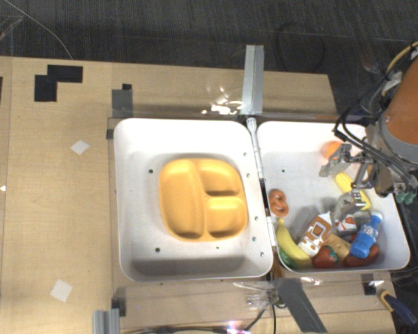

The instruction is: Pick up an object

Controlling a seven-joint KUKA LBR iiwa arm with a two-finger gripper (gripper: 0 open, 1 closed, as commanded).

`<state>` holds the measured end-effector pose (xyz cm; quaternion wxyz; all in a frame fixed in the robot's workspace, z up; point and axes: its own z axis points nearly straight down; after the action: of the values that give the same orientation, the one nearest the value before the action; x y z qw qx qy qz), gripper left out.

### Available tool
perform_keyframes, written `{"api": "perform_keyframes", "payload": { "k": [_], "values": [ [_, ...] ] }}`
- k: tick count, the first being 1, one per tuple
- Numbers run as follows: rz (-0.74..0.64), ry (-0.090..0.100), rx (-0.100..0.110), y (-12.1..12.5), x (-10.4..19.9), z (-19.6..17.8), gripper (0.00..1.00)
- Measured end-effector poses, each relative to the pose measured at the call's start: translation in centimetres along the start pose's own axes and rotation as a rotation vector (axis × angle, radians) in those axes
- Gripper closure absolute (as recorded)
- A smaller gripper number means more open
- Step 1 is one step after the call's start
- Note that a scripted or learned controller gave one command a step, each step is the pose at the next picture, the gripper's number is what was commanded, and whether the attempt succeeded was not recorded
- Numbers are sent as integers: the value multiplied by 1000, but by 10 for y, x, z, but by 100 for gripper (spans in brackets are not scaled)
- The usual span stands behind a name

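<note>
Two metal fingers of the claw (350,204) hang low over the right bin (292,152), and whether they stand spread or pressed together cannot be told from this slanted look; nothing is plainly seen between them. Just under and touching the claw's near side lies a small yellow piece (344,181), partly hidden. Just below the claw sits a blue bottle (366,236), and beside that a small printed carton (315,234) and a red fruit (325,257). Farther out toward the bin's divider rests a banana (288,240), with a pretzel-like piece (278,201) above it. Beyond the claw's far side is an orange bit (331,148). Well apart, across the divider, the left bin (136,186) holds a yellow divided tray (202,198), all on the wooden tabletop (49,200).

These look like toy foods: probably light, stiff plastic, smooth and apt to slip. The blue bottle seems the nearest candidate; a pinch across its narrow body, not its rounded cap, likely holds best. Crowding neighbours may jostle.
</note>
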<state>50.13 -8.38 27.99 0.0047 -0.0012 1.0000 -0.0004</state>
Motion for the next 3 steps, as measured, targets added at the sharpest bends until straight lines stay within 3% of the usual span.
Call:
{"api": "perform_keyframes", "payload": {
  "k": [1, 2, 3],
  "values": [
    [173, -10, -1, -33, -22, 155, 0],
    [173, -10, -1, -33, -22, 155, 0],
    [104, -23, 2, -44, 6, 159, 0]
  ]
}}
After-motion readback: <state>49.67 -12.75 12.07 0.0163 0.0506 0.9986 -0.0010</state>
